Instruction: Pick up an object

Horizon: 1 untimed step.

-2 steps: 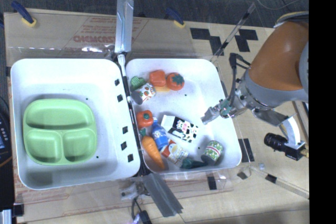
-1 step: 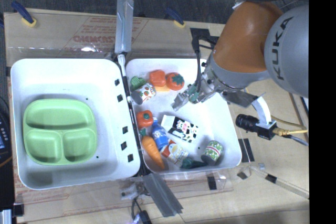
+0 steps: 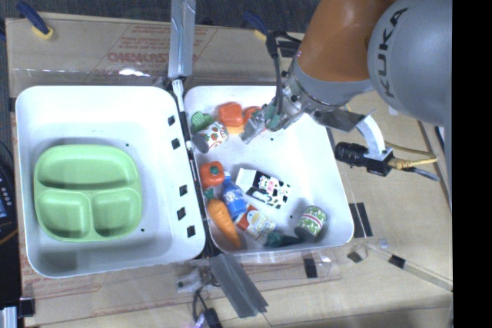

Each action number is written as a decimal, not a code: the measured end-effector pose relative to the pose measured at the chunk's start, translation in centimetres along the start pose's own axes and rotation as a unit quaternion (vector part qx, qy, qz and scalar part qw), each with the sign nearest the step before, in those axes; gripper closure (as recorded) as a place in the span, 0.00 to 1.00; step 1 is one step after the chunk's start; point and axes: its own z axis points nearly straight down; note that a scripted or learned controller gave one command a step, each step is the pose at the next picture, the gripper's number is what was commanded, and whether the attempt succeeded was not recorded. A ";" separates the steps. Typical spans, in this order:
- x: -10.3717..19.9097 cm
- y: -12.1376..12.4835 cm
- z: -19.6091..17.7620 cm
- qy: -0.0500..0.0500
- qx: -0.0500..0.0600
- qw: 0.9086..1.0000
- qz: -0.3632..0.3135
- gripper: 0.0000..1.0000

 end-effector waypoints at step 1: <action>-0.1 5.1 0.5 0.000 0.001 1.000 0.018 1.00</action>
